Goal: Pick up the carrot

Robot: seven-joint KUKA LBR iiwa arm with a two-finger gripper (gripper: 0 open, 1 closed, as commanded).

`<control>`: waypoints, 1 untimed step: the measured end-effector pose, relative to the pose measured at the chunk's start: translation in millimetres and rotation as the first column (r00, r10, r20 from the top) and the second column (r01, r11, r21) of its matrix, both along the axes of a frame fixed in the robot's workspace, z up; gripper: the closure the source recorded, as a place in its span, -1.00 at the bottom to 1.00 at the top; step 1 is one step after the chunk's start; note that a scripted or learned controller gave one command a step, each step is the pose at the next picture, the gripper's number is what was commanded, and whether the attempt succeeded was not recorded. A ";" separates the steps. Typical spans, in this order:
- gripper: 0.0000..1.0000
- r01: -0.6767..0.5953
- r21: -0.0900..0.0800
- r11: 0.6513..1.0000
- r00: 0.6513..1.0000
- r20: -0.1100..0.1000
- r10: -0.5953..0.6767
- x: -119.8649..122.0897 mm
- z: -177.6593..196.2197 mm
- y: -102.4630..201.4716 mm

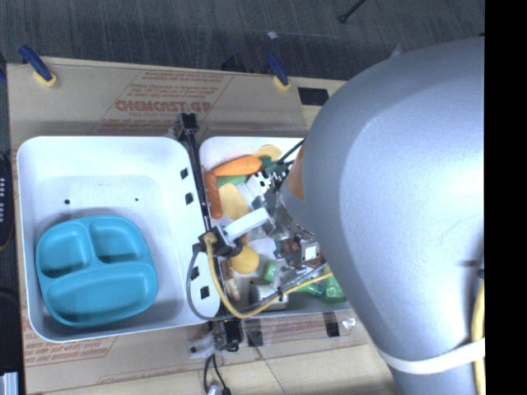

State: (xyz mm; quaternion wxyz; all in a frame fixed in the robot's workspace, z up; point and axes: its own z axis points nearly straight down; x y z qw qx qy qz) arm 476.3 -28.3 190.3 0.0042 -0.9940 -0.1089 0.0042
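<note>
Reaching into the right bin (216, 148) among crowded toy food, my gripper (284, 241) sits below the carrot (236, 167); jaw state I cannot tell, arm (395, 204) blocking.

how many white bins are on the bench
2: the left bin holds a blue divided plate; the right bin, partly hidden by the arm, holds the carrot and other items.

Orange carrot (236, 167), blue tray (96, 267), white bins (49, 159)

Grey arm (403, 212) over right bin (216, 151), carrot (236, 167) at its far end, blue tray (95, 268) in left bin (49, 159)
</note>
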 end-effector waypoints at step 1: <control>-1.00 0.000 0.000 1.000 1.000 0.000 0.000 0.0 0.0 0.0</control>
